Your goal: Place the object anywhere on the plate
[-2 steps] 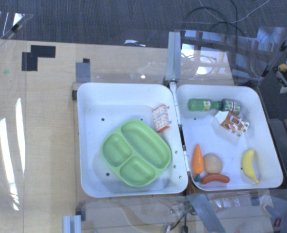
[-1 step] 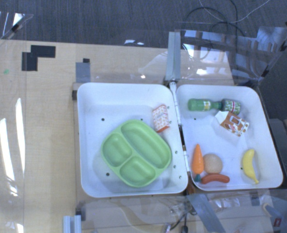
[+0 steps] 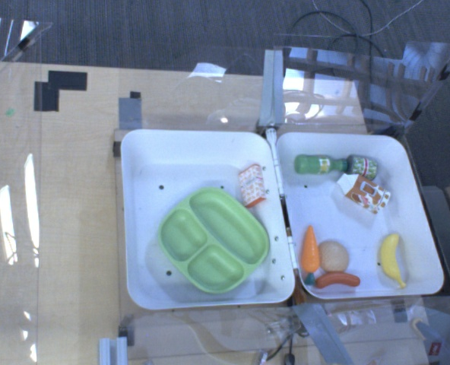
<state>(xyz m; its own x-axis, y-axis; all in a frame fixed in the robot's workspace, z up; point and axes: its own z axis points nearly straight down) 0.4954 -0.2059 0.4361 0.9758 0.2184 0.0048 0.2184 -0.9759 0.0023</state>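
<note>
— Up at the claw end, how is it set?
— Cannot tell how the claw stands or what it has.
— And the object?
— A snack packet [image 3: 251,185] lies in the left bin [image 3: 145,204], by its right wall, just beside the upper right rim of the green divided plate [image 3: 213,238], not on it.
— Farther out?
— The right bin [image 3: 411,204] holds a green bottle [image 3: 320,164], carrot [image 3: 309,251] and banana [image 3: 392,260].

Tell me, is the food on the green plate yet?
Not yet. The green plate sits in the left bin with nothing on it. A small snack packet lies beside it, off the plate. The carrot, banana and bottle wait in the right bin. Picking and placing are left.
</note>
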